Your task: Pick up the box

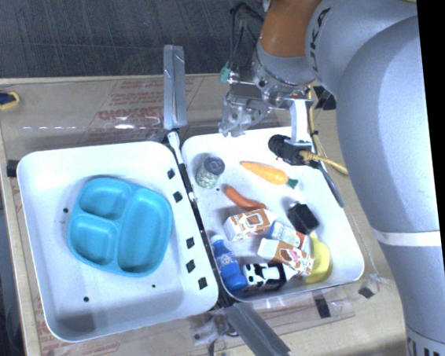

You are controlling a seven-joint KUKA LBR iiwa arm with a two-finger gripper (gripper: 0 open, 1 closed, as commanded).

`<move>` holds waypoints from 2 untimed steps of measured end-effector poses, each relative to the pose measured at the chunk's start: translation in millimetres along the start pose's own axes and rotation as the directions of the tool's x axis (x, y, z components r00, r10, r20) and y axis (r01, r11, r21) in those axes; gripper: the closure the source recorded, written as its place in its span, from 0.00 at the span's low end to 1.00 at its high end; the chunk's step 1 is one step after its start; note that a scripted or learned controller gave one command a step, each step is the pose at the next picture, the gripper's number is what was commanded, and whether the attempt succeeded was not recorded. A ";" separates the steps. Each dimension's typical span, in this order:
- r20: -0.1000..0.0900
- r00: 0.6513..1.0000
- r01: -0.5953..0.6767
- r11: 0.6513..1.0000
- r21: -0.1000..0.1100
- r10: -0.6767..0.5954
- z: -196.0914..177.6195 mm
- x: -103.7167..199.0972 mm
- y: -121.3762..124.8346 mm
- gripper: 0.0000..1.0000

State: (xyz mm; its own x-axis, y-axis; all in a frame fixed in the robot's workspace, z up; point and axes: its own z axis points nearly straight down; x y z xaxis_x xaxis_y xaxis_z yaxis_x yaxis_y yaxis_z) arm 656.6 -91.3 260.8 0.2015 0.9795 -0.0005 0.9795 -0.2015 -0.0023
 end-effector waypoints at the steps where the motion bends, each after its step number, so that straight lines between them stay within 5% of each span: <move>1: 0.000 1.000 -0.016 1.000 0.000 0.016 -105.3 -55.0 -27.0 1.00; 2: 0.000 0.849 -0.529 0.849 0.002 0.529 -181.1 -54.6 -52.8 1.00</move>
State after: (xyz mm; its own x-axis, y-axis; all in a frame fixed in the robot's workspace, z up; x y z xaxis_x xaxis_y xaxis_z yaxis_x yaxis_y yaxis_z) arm 594.3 -134.1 442.0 0.6890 0.7248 -0.0018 0.7248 -0.6890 -0.0038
